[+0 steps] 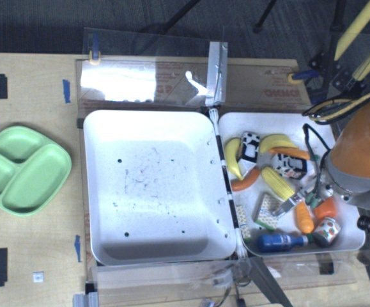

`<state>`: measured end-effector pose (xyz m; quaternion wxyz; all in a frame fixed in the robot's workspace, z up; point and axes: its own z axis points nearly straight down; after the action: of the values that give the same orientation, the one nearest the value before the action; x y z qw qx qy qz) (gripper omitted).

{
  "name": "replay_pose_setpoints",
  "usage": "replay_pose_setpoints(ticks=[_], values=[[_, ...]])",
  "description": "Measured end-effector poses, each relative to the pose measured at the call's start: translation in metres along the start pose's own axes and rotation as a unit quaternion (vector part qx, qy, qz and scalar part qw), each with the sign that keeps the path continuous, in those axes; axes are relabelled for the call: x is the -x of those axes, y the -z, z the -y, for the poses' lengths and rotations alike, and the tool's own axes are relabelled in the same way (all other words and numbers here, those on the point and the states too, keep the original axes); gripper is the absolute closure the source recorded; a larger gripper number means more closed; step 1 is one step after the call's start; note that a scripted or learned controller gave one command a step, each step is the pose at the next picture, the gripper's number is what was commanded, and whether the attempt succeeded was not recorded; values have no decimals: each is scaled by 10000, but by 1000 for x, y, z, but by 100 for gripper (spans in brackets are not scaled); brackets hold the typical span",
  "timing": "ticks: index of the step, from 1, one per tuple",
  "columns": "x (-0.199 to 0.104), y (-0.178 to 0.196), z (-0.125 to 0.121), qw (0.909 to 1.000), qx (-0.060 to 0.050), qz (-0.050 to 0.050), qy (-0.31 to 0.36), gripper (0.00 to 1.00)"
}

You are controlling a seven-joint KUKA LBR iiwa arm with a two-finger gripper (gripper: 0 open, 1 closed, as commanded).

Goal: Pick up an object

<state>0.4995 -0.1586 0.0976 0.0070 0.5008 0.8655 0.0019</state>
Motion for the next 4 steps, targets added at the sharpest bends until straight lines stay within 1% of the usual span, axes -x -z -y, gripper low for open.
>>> replay_pose_setpoints(ticks=[1,2,3,4], values=[[-1,10,-1,10000,7,-18,2,100],[-18,103,-29,9863,-56,-38,-1647,100],[-18,114,-116,9813,-55,-34,-1922,100],[-52,86,-151,9574,-74,-37,-2886,100]])
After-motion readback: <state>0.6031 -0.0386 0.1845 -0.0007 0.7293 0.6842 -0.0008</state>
